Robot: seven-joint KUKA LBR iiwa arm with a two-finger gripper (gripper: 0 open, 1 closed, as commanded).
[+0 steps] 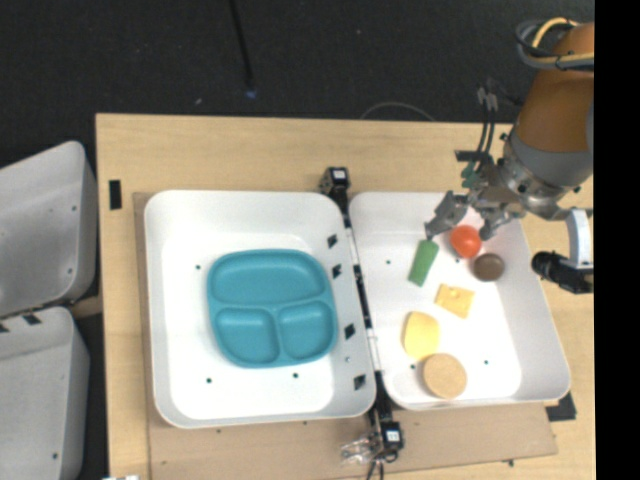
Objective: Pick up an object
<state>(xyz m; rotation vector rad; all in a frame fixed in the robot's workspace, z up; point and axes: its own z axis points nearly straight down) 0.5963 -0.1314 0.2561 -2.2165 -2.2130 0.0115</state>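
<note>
From above, the pale wooden tabletop (120,158) carries two shallow white bins side by side. The left white bin (175,368) holds a teal plastic plate with three compartments (270,305), lying flat near its middle. The right white bin (520,353) holds the small things: a green oblong block (424,263) tilted on end toward the upper middle, a small red ball (465,240) just beside it to the right, a little brown round piece (488,266) just below and right of the ball, a yellow-orange wedge like a slice of cheese (454,300), a pale yellow rounded lump (420,333) below that, and a tan round disc like a biscuit (443,376) touching the lump at the near edge.

The grey arm with its orange band (555,108) comes in from the right, and its gripper (468,211) hangs over the far part of the right bin, directly above the red ball and the top of the green block. Its fingers (441,218) look spread apart, released, with nothing between them.
</note>
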